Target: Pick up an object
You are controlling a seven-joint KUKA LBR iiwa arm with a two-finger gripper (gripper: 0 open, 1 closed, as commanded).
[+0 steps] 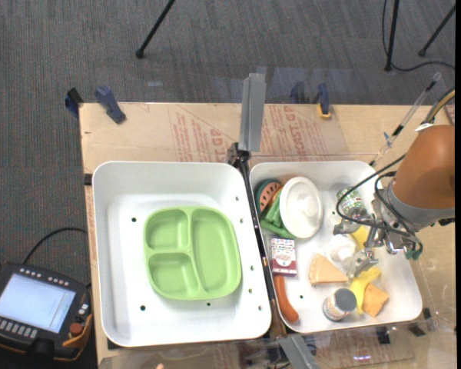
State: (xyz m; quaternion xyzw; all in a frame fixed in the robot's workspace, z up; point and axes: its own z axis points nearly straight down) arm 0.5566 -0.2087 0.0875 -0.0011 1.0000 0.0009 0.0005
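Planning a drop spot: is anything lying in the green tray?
No, the green tray in the left bin shows three bare compartments.

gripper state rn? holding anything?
End effector: low in the right bin, over the yellow pieces; open or closed cannot be told, and no held item is visible.

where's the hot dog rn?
Hot dog lies in the right bin, at its front-left corner, just below the small card box.
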